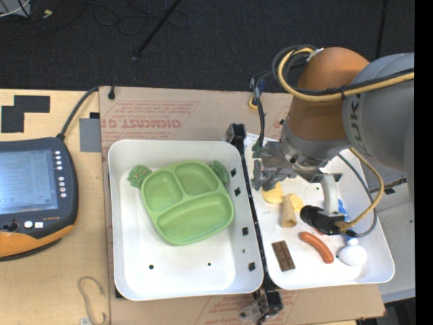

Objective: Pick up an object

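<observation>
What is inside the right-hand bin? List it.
A yellow piece, a tan chunk, an orange sausage, a brown bar and a white ball. The arm covers the far part of the bin; anything there is hidden.

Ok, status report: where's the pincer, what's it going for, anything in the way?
Pincer over right bin, just above yellow piece; grip unclear. Tan piece close beside yellow piece. Orange sausage, brown bar farther off.

Gripper (266, 179) low beneath arm (326, 107)
</observation>
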Robot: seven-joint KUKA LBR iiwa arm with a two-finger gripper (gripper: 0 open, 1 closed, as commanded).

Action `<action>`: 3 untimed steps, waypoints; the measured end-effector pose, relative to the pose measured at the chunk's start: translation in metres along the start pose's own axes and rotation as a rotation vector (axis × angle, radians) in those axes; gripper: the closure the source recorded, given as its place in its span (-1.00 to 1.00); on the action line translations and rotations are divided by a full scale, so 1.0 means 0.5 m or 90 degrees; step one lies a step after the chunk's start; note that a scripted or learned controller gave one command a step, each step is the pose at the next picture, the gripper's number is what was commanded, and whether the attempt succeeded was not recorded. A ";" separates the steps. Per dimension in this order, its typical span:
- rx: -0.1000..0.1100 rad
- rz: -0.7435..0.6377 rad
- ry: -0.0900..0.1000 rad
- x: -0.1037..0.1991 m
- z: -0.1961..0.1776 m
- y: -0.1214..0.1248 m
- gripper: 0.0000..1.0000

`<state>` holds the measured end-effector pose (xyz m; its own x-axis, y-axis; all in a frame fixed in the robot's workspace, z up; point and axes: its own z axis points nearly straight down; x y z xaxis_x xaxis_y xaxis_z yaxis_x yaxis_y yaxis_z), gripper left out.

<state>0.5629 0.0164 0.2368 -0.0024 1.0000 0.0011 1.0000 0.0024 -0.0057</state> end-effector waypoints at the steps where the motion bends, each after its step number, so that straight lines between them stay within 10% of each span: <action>1: 0.000 0.001 0.000 0.003 0.001 -0.001 1.00; 3: 0.001 0.002 -0.001 0.006 0.040 0.001 1.00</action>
